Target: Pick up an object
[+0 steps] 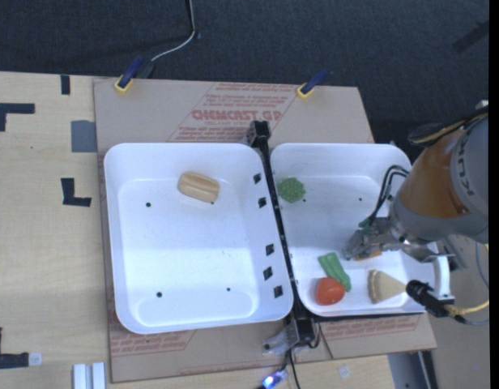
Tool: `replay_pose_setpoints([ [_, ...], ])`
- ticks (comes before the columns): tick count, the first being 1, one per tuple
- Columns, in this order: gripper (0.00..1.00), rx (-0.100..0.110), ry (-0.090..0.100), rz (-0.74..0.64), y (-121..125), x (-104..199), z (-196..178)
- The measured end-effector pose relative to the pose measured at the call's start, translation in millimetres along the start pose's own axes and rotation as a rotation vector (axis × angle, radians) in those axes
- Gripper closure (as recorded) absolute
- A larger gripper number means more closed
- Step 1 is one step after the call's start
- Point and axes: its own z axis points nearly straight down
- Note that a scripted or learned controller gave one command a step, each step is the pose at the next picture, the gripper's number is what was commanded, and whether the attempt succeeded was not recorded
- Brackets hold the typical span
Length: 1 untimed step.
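The right bin (330, 164) holds a green broccoli-like piece (292, 190) near its left wall, a green pod (334, 267), a red tomato (330, 291) and a tan wedge (385, 286) along its front. In the left bin (136, 298) lies a tan bread roll (198, 187) at the back. My gripper (363, 248) hangs low over the right bin, just right of and above the green pod, with nothing visibly between its fingers.
A black divider (270, 217) runs between the two bins. The bins rest on a cardboard sheet (225, 112) with blue and yellow clamps at its back. The arm's orange band (432, 181) and grey body fill the right side.
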Motion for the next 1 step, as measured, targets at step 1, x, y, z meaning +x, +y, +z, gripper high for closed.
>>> replay_pose_setpoints([
  [1, 1.00, -0.003, 0.001, -0.002, 51.8, 20.3, -2.1],
])
